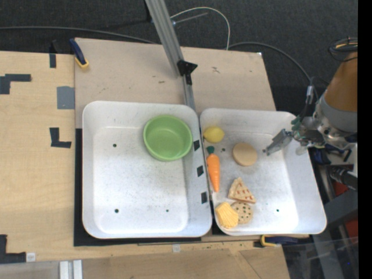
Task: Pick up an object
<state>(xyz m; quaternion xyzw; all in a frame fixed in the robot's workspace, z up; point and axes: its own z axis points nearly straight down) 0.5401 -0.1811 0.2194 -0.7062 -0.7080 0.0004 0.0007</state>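
grey metal, my two-finger gripper (278,144) hung over the right white bin (302,214), fingers spread, pinching nothing. the round tan biscuit-like disc (244,154) lay just beside it, near the small yellow lemon (214,134).

Table (35,173): pale wood-look board, matt, faint grain. Both bins (99,214) white plastic, smooth, slight sheen on the rims, floors flecked with dark specks. Bowl (168,137): green plastic, smooth, soft gloss. Carrot (214,172), lemon (214,135), round tan piece (244,154): smooth matt plastic look. Slanted pole (165,34): grey metal, brushed, dull shine. Arm (343,97): matt grey casing, orange band smooth.
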